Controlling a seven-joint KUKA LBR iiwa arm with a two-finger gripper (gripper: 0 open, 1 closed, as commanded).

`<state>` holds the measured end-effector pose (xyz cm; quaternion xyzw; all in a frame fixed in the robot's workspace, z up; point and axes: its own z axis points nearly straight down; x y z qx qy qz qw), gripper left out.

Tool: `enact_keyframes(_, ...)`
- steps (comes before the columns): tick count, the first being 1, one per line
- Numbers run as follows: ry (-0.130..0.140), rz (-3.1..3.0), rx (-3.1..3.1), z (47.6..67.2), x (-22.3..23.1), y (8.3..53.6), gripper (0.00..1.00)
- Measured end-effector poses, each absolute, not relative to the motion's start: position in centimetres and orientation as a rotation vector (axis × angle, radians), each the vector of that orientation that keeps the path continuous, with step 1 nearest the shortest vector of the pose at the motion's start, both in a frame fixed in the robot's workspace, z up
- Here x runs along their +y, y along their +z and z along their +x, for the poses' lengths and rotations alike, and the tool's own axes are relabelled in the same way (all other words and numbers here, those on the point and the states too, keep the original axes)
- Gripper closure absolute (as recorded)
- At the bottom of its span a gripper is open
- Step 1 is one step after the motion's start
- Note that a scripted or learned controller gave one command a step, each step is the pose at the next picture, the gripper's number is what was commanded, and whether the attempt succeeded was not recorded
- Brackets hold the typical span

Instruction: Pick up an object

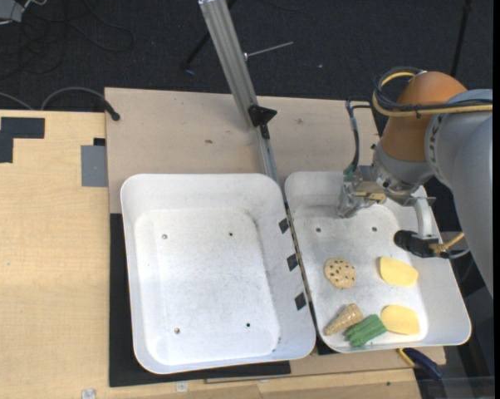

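Five small toy foods lay in the right bin [449, 327], well below the gripper [351, 204]: cookie [340, 273] nearest. It looked light, stiff, best pinched across its edges. Whether the gripper held anything, I could not tell.

The grey arm [462, 152] is reaching in from the right, its orange band [416, 119] sitting above the wrist. The gripper [350, 206] is pointing downward below it.

Chunky grey arm [470, 152] with a rounded orange band [416, 119] above the wrist, thin dark cables looping around it. The pincer [354, 196] is small, metallic-looking with tan bits, I think, kinda blurry.
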<state>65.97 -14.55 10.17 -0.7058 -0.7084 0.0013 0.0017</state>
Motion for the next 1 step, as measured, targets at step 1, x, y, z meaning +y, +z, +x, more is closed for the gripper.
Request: enact_keyframes(1, -0.005, -2.223, -2.227, 66.74, -14.83, 16.36, 1.00)
